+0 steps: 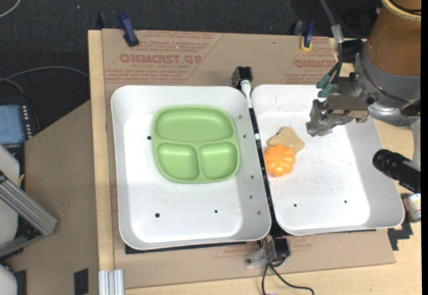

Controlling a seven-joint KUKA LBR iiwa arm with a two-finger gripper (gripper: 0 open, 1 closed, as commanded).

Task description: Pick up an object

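The tool (319,124), its grip state impossible to tell, hovers just right of the tan piece (287,139) and orange pumpkin (280,160).

There is 1 camera, fixed above the bench (167,53) and looking down at a slant — the far edge of the bench lies toward the top of the picture. It stands far enough to take in the 2 white bins, the left bin (134,207) and the right bin (334,207), whole. The arm (401,39) enters from the right side — near the lens, so it looks large.
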